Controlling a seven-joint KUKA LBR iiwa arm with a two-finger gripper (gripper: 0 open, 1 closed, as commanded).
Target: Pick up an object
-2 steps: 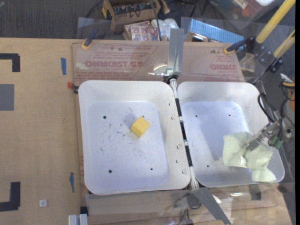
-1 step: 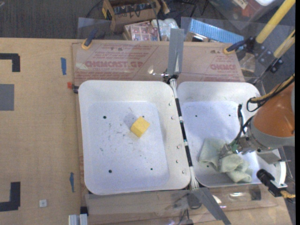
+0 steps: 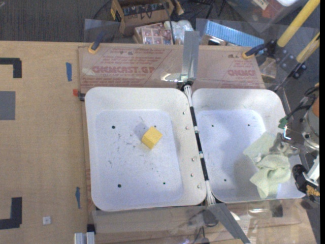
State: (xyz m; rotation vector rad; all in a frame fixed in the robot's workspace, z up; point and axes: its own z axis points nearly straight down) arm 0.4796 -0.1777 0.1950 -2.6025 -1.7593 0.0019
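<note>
We counted two white bins, one yellow block in left bin, one pale green cloth in right bin, gripper at cloth's edge, grip state unclear.

A pale wooden table carries black tape marks and short blue tape strips. Behind it, a sheet of brown printed cardboard lies flat. Beyond it, dark grey carpet floor holds a cluttered cardboard box and yellow poles.
</note>
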